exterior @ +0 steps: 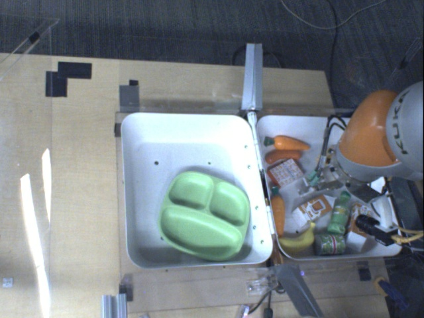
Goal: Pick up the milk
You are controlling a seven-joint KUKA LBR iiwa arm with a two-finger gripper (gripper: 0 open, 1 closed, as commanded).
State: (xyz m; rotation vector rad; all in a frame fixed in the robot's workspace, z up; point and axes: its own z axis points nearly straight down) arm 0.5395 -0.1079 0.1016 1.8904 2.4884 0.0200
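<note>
I make out the milk (287, 172) as a small carton lying flat in the right bin (291, 120), near that bin's left wall and toward its far end, showing a pale face printed with a red grid pattern and a red-orange band along its upper edge. It lies tilted a little off square to the bin walls, just below an orange carrot (290, 142) and just above a second carton (313, 207) with brown and white print. I cannot read its print from here.
</note>
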